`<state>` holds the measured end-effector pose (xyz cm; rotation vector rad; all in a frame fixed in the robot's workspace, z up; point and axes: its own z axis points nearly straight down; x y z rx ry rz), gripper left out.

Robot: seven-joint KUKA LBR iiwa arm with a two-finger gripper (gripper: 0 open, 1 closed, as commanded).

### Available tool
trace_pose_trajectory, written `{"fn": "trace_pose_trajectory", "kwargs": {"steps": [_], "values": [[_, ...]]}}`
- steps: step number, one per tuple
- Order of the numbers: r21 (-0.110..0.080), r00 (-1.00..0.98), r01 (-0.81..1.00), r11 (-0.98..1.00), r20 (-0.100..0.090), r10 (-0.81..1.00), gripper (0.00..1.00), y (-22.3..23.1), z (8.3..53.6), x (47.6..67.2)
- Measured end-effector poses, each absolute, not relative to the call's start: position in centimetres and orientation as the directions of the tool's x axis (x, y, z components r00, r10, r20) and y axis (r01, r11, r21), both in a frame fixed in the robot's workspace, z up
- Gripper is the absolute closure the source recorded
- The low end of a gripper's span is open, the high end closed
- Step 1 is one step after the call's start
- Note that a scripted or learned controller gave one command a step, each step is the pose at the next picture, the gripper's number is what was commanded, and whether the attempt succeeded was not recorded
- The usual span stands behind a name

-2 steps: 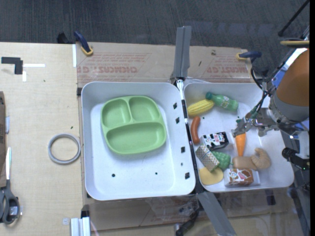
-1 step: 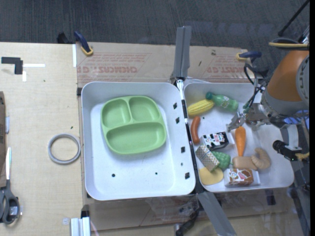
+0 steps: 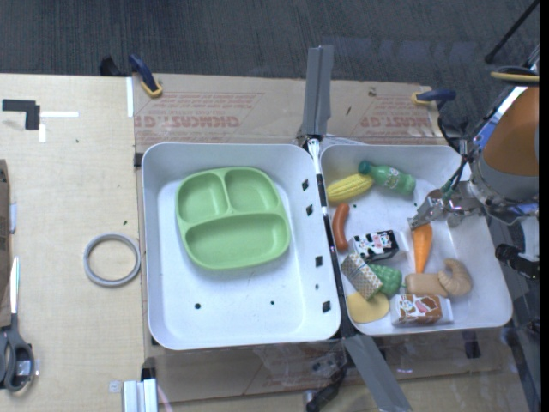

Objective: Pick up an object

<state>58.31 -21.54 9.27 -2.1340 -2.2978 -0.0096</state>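
1. The object to pick is not yet settled; nothing is lifted, and the candidates all lie in the right bin (image 3: 480, 320).
2. Far left on the bench lie scissors (image 3: 13, 350) and a ring of tape (image 3: 112, 259), both outside the bins and no part of the job.
3. The left bin (image 3: 163, 316) holds a green divided plate (image 3: 232, 218), lying flat and well apart from the gripper.
4. At the right bin's left side lie a yellow corn cob (image 3: 350, 187), a red sausage (image 3: 341, 227) and a checkered packet (image 3: 360, 276), with a yellow disc (image 3: 369, 308) below it.
5. Mid-bin sit a green bottle (image 3: 388, 178), a black-and-white carton (image 3: 376, 245), a green broccoli piece (image 3: 388, 277) and a brown carton (image 3: 421, 309).
6. An orange carrot (image 3: 422, 247) lies upright in the view, just below the gripper; a croissant (image 3: 455, 277) lies to its lower right.
7. The gripper (image 3: 431, 208) hangs over the upper middle of the right bin, near the carrot's top end. Its jaws are too small and cluttered here to say whether they stand wide or narrow; nothing shows between them.
8. Judged step: the approach, before any grasp.
9. The next move seems to call for a straight descent onto the carrot, jaws astride its narrow width, clear of the black-and-white carton beside it.
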Motion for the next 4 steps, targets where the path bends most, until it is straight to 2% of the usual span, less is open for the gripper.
{"fn": "trace_pose_trajectory", "kwargs": {"steps": [1, 2, 4], "values": [[0.001, -0.2, 0.98, 0.2, 0.005, 0.98, 0.0, -21.7, 9.7, 57.2], [0.001, -0.305, 0.952, 0.305, -0.001, 0.952, 0.0, -18.8, 9.3, 58.2], [0.001, -0.305, 0.952, 0.305, -0.001, 0.952, 0.0, -18.8, 9.3, 58.2]]}}
